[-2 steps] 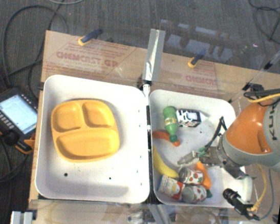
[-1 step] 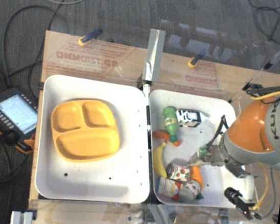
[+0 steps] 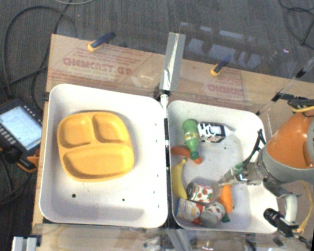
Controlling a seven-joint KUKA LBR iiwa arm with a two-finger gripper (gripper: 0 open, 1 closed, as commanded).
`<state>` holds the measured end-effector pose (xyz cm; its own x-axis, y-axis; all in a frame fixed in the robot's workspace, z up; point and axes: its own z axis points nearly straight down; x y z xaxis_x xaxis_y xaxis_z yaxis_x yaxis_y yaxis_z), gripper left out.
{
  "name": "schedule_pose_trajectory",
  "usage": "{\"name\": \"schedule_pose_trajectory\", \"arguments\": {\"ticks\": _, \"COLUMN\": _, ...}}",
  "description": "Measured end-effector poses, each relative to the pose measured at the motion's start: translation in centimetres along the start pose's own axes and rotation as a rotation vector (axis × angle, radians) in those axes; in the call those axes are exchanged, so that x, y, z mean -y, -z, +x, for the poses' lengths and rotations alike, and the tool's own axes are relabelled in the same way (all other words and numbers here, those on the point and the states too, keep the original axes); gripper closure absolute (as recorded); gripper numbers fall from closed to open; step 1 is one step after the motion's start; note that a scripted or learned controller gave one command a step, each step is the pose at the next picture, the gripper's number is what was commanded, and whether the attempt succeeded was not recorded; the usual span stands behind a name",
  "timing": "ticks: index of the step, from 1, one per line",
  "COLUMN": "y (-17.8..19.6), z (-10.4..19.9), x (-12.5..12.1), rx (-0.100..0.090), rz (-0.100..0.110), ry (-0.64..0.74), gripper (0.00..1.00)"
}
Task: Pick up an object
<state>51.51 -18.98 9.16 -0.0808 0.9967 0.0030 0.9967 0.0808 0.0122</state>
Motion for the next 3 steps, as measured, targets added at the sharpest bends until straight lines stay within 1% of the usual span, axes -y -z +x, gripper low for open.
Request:
{"name": "schedule_pose_trajectory", "arguments": {"ticks": 1, "y": 0.0, "z": 1.9, "x": -2.9, "rx": 0.015, "rz": 0.001, "ry": 0.187, "gripper": 1.00}}
{"name": "schedule_pose_trajectory", "arguments": {"ticks": 2, "y": -0.2, "z": 2.2, "x": -2.9, "rx": 0.011, "rz": 0.002, "ry": 0.190, "gripper": 0.00}}
{"name": "schedule_pose_trajectory", "arguments": {"ticks": 3, "y": -0.1, "z": 1.7, "x": 2.4, "rx": 0.012, "rz": -0.003, "ry": 0.348, "gripper": 0.00}}
